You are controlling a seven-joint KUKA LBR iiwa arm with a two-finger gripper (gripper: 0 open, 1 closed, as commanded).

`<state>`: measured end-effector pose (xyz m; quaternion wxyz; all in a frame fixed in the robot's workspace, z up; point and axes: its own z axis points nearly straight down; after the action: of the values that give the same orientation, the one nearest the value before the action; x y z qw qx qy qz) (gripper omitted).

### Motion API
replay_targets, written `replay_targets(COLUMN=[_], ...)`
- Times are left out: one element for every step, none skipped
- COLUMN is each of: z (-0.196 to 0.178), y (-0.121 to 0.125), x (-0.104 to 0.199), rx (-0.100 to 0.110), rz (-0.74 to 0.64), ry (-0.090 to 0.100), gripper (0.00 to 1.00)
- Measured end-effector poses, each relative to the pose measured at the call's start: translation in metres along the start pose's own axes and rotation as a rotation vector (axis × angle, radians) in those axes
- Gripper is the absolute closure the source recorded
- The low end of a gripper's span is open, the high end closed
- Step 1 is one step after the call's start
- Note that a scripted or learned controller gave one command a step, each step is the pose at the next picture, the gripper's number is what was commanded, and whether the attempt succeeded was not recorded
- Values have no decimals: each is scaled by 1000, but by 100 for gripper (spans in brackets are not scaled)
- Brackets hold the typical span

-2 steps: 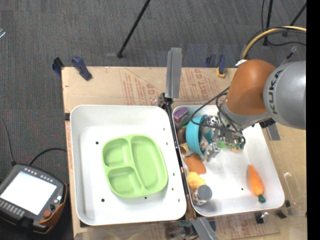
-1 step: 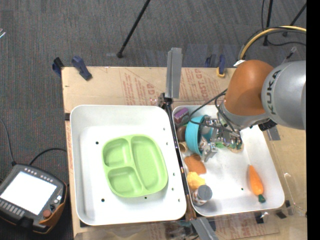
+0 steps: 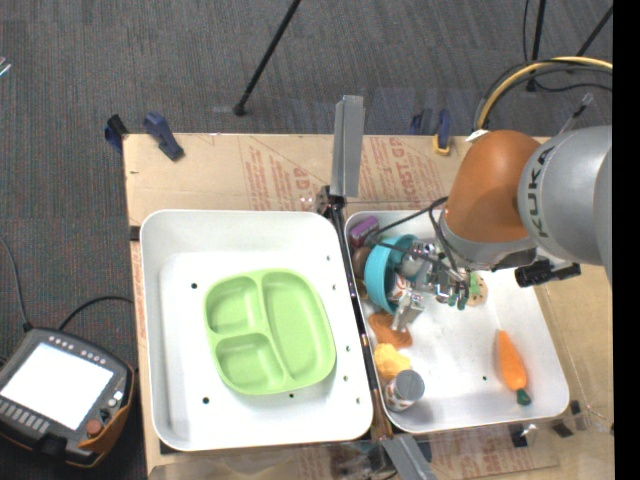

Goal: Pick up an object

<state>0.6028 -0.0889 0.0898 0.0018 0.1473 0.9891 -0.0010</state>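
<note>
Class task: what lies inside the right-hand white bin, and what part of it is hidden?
The right bin holds an orange carrot, a teal dish, a purple piece and a small jar. The arm covers its upper part.

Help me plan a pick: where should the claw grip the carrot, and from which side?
Probably mid-body, from straight above. The carrot lies flat and alone in the right bin, long axis running toward the near rim, so closing across its narrow width should work.

The arm [image 3: 540,193] runs off the right edge and covers the right bin's [image 3: 545,353] far corner. The gripper [image 3: 425,288] hides much of a blue object [image 3: 380,271]. The small items beside it are too cluttered to identify.
</note>
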Motion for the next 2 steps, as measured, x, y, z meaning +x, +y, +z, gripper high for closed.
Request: replay_targets(z=[0, -1], y=[1, -49], x=[-18, -8], rx=[1, -12], rz=[10, 48], ry=[2, 2], gripper=[0, 0])
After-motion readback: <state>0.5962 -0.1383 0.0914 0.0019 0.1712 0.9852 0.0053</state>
